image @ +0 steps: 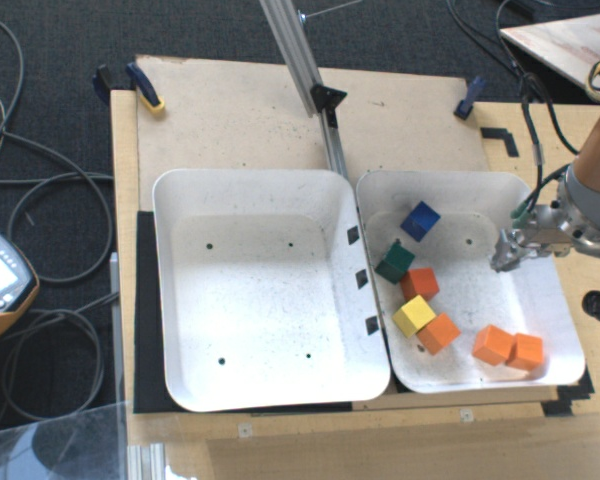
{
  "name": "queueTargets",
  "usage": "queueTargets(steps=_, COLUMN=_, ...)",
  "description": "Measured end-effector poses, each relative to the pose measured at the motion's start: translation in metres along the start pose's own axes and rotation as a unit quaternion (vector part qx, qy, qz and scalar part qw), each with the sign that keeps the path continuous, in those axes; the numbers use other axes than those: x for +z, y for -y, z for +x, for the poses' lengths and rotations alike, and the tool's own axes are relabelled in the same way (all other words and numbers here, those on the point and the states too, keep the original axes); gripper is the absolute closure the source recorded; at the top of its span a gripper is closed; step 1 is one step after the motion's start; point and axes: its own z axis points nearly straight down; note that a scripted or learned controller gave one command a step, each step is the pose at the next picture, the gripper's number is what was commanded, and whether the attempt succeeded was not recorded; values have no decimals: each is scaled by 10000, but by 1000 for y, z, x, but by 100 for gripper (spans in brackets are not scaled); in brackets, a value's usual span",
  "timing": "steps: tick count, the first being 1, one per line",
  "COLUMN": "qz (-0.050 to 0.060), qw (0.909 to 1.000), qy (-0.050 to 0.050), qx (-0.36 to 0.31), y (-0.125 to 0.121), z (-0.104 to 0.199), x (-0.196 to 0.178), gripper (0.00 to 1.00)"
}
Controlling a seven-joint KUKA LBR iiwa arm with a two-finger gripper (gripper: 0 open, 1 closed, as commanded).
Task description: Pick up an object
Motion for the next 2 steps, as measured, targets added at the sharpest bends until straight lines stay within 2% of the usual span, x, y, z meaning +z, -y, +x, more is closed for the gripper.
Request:
queueTargets(steps=1, qz=6, qw=10000, qy=-2, qx=7, y=-17, z=44, x=-9, gripper=100)
queueTargets(steps=2, qz=10, qw=10000, qy=-1, qx=9, y=-35, z=93, x=0, gripper=100)
